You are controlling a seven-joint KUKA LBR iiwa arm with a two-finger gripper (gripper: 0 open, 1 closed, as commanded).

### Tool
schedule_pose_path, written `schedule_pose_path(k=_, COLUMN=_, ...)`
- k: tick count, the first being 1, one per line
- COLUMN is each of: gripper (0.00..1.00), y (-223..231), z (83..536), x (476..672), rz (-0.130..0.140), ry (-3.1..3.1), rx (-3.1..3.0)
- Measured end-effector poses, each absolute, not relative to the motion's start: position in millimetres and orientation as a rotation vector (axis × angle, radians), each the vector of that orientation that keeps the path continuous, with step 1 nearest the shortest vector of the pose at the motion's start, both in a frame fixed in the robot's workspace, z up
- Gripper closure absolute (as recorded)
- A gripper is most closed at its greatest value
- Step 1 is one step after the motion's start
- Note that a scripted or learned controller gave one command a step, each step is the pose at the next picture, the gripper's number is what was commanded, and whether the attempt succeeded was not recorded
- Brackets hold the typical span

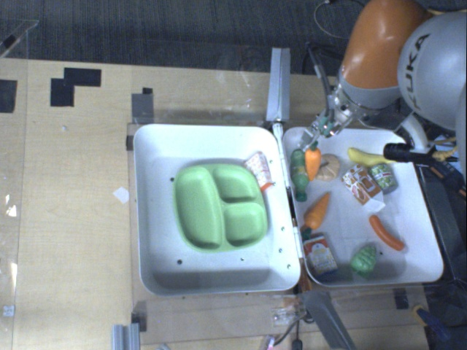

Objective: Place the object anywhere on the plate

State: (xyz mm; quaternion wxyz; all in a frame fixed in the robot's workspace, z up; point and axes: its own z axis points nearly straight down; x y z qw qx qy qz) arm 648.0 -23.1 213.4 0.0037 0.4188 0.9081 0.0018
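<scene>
Green plastic marks the target: a sectioned plate (219, 206) lies in the middle of the left bin (157, 268), well to the left of the hand (326, 125) and lower in the picture. A small red-and-white packet (258, 169) leans at the plate's upper right corner, partly on its rim, so it may already count as placed, though I judge that uncertain.

All the other pieces sit in the right bin (430, 265), which looks like the supply side. Just below the hand stand a small carrot (312, 163) and a dark green vegetable (298, 172), crowded against the wall between the bins. Further below the hand lie a second carrot (317, 210), a beige lump (330, 168), a banana (363, 156), a printed box (363, 184), a sausage (386, 233), a carton (321, 257) and a green berry-like toy (364, 259).

Which of these is the object to move I cannot tell; the small carrot is nearest the hand, so it is the likely pick.

The arm (430, 57) comes in from the right, its orange band above the wrist, bent down so the hand hangs over the upper left corner of the right bin. Whether the hand is spread or closed is too small and cluttered to tell, and nothing is plainly seen held in it.
</scene>
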Motion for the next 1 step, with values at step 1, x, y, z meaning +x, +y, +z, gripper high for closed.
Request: schedule_pose_path(k=1, gripper=1.0, y=39.0, z=199.3, x=594.5, rz=0.006, ry=2.861, rx=1.287)
